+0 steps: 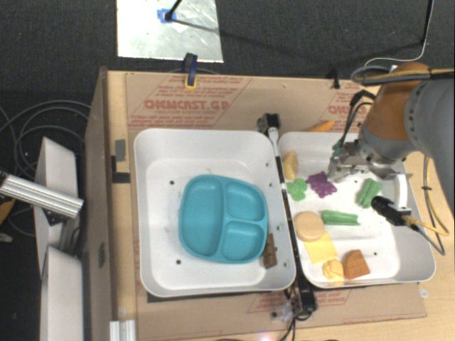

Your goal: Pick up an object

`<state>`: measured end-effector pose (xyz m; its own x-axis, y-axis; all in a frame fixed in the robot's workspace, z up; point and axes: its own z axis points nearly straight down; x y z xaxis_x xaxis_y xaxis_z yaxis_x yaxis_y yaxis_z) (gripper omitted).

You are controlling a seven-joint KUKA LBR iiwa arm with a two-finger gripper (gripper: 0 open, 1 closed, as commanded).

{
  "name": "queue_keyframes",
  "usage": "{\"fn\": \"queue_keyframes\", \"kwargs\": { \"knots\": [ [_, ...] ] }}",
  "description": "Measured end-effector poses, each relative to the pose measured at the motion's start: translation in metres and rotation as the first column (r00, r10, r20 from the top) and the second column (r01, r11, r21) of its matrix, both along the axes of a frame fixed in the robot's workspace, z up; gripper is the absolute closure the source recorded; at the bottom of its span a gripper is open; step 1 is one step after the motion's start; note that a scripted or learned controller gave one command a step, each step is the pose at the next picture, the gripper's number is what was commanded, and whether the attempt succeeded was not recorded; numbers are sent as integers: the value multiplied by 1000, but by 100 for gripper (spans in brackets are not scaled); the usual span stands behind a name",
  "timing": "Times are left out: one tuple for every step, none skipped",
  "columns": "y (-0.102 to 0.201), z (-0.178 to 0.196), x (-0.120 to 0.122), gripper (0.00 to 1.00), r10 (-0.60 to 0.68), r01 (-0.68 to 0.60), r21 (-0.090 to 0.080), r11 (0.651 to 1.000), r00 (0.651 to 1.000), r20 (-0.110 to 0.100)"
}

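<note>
**Tool poised low over the toy-food bin, beside the purple piece**

The tabletop [213, 98] carries two white bins. The left bin [153, 190] holds a turquoise divided plate [222, 219], lying flat in the middle, with a small brown piece [270, 251] against the wall between the bins. The right bin [416, 258] holds the loose pieces a pick could aim at, spread apart enough to be taken singly: a purple cluster [321, 185], a light green piece [296, 188], a green pod [340, 218], a second green piece [367, 192], a tan round [309, 225] touching a yellow slab [320, 248], a small yellow lump [332, 268], a brown block [355, 263], and a pale piece [290, 165] by the dividing wall.

The arm reaches in from the right, and its tool [347, 163] sits low in the right bin's far part, just beside the purple cluster, which is probably the intended target. Whether the tool is apart or together I cannot tell from this slant; nothing shows clamped in it.
</note>
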<state>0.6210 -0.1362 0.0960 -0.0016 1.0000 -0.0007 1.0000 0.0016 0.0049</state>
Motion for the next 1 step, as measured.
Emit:
{"fn": "queue_keyframes", "kwargs": {
  "knots": [
    [0,0,0,0,1,-1,0,1000,1000,0]
  ]
}}
